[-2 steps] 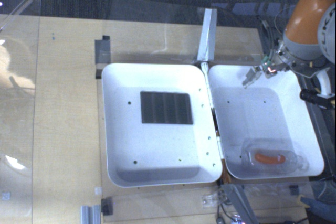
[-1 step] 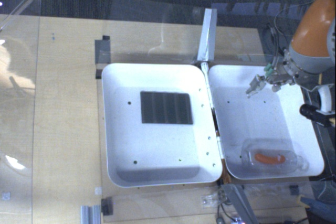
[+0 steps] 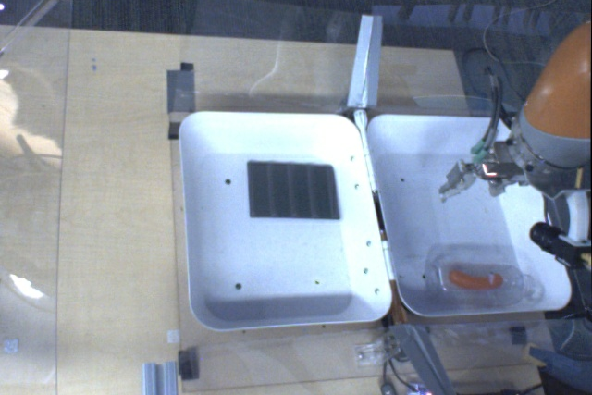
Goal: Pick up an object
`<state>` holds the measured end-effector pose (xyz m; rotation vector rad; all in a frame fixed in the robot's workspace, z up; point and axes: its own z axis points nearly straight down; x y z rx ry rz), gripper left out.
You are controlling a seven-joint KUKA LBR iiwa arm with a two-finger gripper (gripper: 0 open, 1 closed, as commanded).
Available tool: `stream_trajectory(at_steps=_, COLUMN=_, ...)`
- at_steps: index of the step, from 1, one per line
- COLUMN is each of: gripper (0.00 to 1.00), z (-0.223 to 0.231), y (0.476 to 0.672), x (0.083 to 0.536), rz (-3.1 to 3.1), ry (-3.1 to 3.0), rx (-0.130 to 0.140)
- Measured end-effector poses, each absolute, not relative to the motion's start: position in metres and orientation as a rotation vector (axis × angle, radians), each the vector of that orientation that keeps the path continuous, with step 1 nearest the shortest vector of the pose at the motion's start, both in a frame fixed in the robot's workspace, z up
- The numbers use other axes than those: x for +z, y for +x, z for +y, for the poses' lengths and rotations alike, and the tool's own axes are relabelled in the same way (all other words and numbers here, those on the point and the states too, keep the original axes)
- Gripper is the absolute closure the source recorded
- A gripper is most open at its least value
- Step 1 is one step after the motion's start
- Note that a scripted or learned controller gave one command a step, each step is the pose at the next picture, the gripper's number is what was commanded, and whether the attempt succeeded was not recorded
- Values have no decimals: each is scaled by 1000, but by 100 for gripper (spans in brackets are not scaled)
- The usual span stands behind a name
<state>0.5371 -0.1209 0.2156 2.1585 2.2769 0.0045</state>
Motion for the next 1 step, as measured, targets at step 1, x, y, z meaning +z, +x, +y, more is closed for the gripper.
stream_trajectory(at_steps=1, gripper=0, z=-146, y=492, x=101, rz=2210, ry=2231, rx=2)
